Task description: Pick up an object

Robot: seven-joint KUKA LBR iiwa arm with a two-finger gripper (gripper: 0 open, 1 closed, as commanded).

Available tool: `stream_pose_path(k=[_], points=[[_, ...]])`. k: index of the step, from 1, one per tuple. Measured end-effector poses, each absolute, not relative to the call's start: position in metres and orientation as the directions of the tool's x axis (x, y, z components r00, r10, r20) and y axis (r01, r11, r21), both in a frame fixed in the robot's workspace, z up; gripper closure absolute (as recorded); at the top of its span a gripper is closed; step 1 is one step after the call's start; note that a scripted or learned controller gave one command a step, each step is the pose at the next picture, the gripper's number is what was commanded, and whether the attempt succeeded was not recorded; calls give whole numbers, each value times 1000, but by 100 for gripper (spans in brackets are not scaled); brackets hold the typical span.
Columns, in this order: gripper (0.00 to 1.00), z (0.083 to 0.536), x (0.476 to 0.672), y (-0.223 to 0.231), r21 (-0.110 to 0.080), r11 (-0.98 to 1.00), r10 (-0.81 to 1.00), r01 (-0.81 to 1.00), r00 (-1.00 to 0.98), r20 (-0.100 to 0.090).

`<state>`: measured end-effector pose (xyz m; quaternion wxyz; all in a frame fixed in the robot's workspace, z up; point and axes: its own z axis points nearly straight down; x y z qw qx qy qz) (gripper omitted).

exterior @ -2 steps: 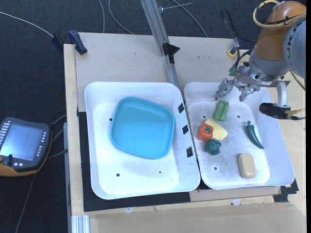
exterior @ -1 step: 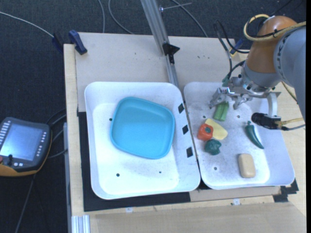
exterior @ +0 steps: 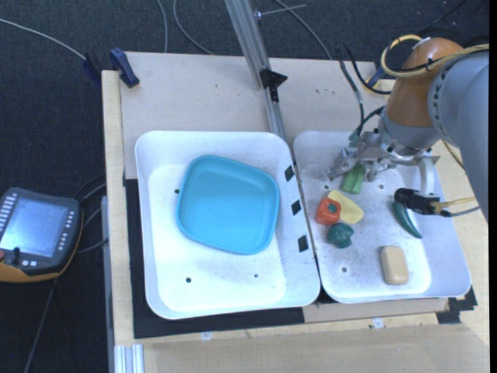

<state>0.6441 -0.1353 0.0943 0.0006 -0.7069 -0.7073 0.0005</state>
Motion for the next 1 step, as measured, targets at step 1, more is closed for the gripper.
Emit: stream_pose_path(k=[1], points=[[100, 107, 645, -135, 3, 1, 1000, 1000, -1, 0]])
